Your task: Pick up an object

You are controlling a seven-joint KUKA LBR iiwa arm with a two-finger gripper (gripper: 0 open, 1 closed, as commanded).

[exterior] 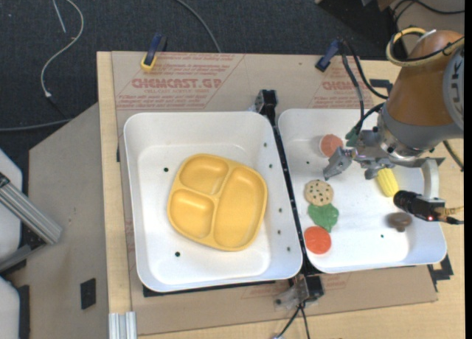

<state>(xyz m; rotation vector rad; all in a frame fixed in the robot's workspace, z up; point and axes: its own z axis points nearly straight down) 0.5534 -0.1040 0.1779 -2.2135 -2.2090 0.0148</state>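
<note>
From where I stand, the arm [422, 87] comes in from three o'clock, its orange band bulking over the back half of the right bin [413, 249]. Its gripper [341, 162] hangs low over that bin, just below a pinkish-orange round piece [330, 144] sitting at about eleven o'clock in the bin. The grey fingers [335, 166] look spread a little, and I see nothing caught between them; they stand close to the pink piece and the cookie without clearly touching either.

The bits worth picking are all in this right bin. A chocolate-chip cookie [318, 193] lies at about nine o'clock of the bin, with a green leafy piece [324, 217] just beneath it and touching it. A red round slice [318, 239] sits right below the green one, down at seven o'clock near the bin's front corner. A yellow corn cob [386, 180] lies near the middle, half tucked under the arm's wrist. A small brown lump [400, 220] rests at four o'clock, just beside a black part of the arm with a red light.

The left bin [140, 183] holds a yellow divided plate [217, 201], sitting flat at its centre, well apart from the gripper.
</note>
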